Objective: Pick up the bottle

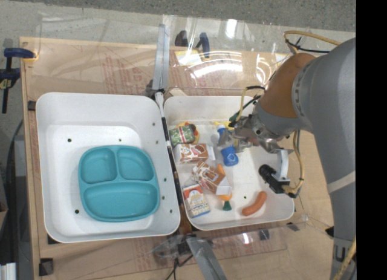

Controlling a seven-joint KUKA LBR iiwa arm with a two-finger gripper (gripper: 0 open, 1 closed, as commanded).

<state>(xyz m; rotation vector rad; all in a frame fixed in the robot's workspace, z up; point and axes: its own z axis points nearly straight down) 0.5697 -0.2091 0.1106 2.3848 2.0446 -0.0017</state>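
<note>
Nearest to the camera is the big grey robot arm with its orange band (284,94), coming in from the right over the right-hand shallow white bin (275,215); at its end the pincer (236,138) hangs low near the middle of that bin; its tip is a dark blur, so I cannot tell if it is spread or pressed together, and I see nothing held in it.

Just below and a little to the left of the pincer lies the small blue plastic bottle (228,154), touching it or almost so; it seems to lie on its side; its long line looks to run from up-left to down-right, with a pale top end pointing up and left, though this is too small to be sure; I think the pincer needs only a short move down and left to get across its thin side.

Next out are a small orange carrot (221,172), a brown snack packet (194,152) and a green and red can (183,133); further off, a red toy sausage (254,203) lies near the front wall.

Well apart, the left-hand white bin (54,115) holds a teal plate with three parts (118,183).
</note>
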